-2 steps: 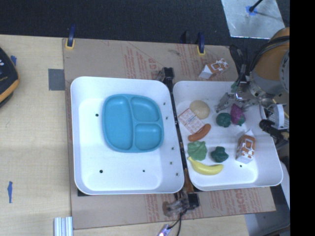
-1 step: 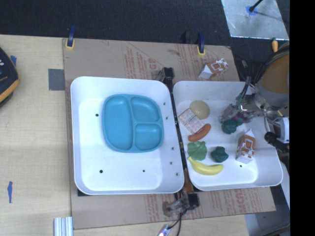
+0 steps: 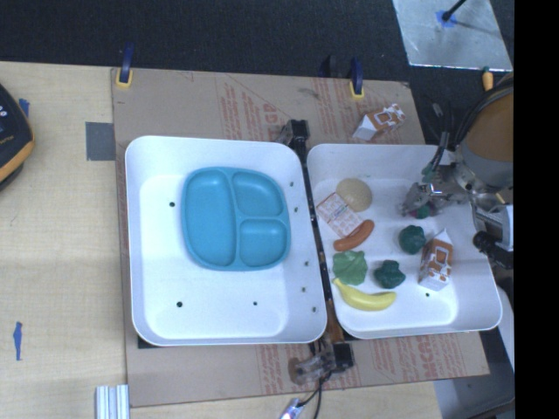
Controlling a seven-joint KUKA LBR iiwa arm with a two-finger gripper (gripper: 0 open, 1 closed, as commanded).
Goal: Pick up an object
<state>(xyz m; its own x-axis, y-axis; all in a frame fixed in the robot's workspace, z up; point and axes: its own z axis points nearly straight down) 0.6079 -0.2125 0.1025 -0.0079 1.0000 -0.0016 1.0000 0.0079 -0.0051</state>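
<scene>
a: state the tool condition.

b: the gripper (image 3: 425, 197) sits low over the upper right part of the right bin (image 3: 472, 317). whether it is apart or together cannot be told from this view. nothing is seen held in it.

a: list container contents.

b: the left bin (image 3: 148, 304) holds one blue tray (image 3: 234, 217) with three compartments, all bare. the right bin holds a beige round item (image 3: 355, 193), a packet (image 3: 335, 210), a sausage (image 3: 354, 234), a leafy green (image 3: 350, 267), a banana (image 3: 365, 298), two dark green pieces (image 3: 411, 238) (image 3: 389, 274) and a small carton (image 3: 436, 262). a second carton (image 3: 381, 121) lies outside, on the cardboard above the right bin.

a: where is the pick target?

b: none is named. the dark green piece just below the gripper is the nearest candidate; it lies apart from the sausage and just beside the carton.

a: handling properties?

b: judged as toy food: light, rigid or slightly yielding, smooth plastic, so slip is probable. the lumpy form gives poor flat faces.

a: recommended hold?

b: close across the widest middle section, fingers vertical. avoid the side facing the carton, where a finger may strike it. for the banana, grip across the mid-span, not the tapered ends.
</scene>
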